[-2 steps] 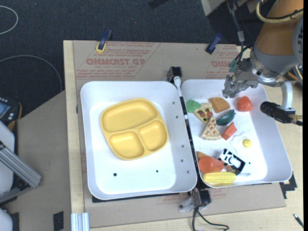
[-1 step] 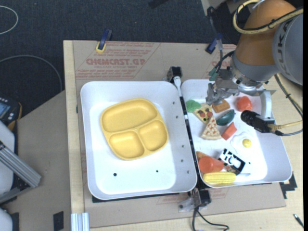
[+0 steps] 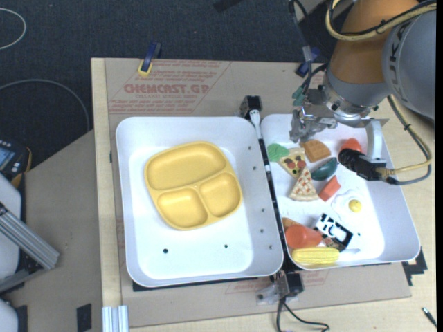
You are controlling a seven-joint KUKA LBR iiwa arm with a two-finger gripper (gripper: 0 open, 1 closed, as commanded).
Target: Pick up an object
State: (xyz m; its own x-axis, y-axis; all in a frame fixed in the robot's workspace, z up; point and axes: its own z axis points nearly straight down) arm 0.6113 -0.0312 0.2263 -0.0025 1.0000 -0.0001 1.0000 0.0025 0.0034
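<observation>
Arm over the right bin, gripper (image 3: pixel 302 133) low at the bin's far edge above a heap of toy food.

From the camera view, the gripper hangs just past a green piece (image 3: pixel 278 151) and a pizza slice (image 3: pixel 293 163); I cannot tell how it is set, and nothing shows in its grasp. The right bin (image 3: pixel 394 220) holds a second pizza slice (image 3: pixel 302 185), a brown bun (image 3: pixel 317 149), a dark green piece (image 3: pixel 324 169), red pieces, a fried egg (image 3: pixel 350 204), a tomato (image 3: pixel 302 236), a corn cob (image 3: pixel 315 256) and a black-and-white block (image 3: pixel 335 229). The left bin (image 3: pixel 138 241) holds a yellow divided plate (image 3: pixel 192 184). A black bar (image 3: pixel 264 159) lies along the seam between the bins.
</observation>
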